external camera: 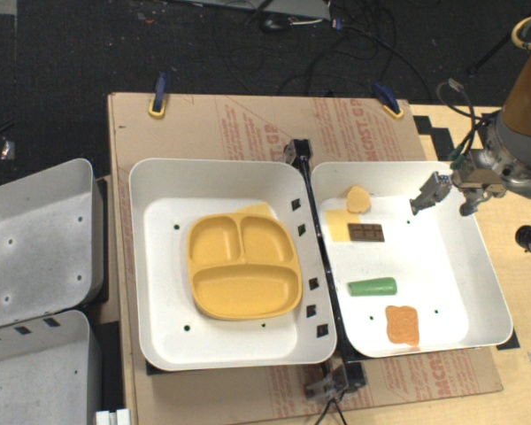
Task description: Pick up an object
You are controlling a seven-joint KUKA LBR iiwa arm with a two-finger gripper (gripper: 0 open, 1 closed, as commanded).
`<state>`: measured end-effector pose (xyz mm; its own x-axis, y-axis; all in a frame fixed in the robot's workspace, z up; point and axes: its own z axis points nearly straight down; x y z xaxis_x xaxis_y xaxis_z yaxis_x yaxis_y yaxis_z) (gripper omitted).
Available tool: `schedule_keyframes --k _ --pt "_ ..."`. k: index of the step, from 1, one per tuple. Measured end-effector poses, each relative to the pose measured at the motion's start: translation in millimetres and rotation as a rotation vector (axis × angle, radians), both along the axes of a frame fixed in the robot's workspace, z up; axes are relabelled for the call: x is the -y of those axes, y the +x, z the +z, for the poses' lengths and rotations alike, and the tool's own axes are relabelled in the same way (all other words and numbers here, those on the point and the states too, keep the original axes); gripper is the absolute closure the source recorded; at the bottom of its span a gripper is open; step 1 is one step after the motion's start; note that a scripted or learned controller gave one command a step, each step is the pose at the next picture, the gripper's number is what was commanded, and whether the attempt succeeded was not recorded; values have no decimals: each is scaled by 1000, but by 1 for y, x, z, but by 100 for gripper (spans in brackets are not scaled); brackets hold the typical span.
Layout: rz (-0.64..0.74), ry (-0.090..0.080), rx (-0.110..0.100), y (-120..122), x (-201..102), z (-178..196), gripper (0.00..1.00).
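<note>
from my feed i see the gripper point(448, 197) hanging over the upper right part of the right bin point(478, 264), its two dark fingers point(427, 195) spread apart with nothing between them. the arm point(522, 122) comes in from the right edge, grey wrist under a tan-orange section. in the right bin the objects lie well left of and below the gripper: a small rounded yellow-orange piece point(358, 199) near the top, a pale yellow flat slab point(338, 225) just below it, with a brown chocolate-like bar point(366, 233) overlapping the slab's right side. lower down a green cylinder point(373, 286) lies on its side, and near the bottom wall an orange flat rectangular piece point(403, 324) rests on the floor of the bin. none of them touches the gripper. the left bin point(159, 237) holds a yellow compartment tray point(244, 266), three sections, sitting flat in the middle. both bins sit side by side on a cardboard-covered board point(239, 118) held by two yellow-and-blue clamps point(158, 98) at the far edge.
</note>
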<state>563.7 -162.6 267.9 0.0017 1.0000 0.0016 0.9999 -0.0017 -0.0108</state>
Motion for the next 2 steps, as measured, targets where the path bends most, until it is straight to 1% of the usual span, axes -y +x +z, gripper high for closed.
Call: schedule_keyframes --k 1,2 --pt "3 -2 11 2 0 6 0" --pt "-1 -1 5 -3 9 -50 0"
